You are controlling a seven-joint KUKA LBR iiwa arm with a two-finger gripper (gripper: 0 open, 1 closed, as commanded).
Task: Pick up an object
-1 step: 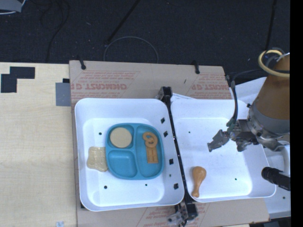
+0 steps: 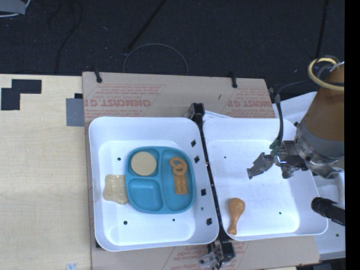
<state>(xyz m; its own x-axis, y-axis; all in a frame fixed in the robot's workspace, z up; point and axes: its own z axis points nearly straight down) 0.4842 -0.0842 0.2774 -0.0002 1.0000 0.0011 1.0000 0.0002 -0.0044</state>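
Lying in left bin (image 2: 107, 136): pale slab (image 2: 115, 188) touching blue tray (image 2: 160, 179); tray holds round disc (image 2: 143, 163) and brown key (image 2: 179, 175). Right bin (image 2: 292, 221): drumstick (image 2: 234, 213) near front-left corner. Gripper (image 2: 257, 167) hovers mid-bin, pointing left, apart from drumstick; jaw state cannot tell. Arm (image 2: 326, 117) enters from right.

A cardboard sheet (image 2: 169, 97) lay under two white bins (image 2: 107, 134). Black cables (image 2: 152, 52) ran behind the cardboard sheet.
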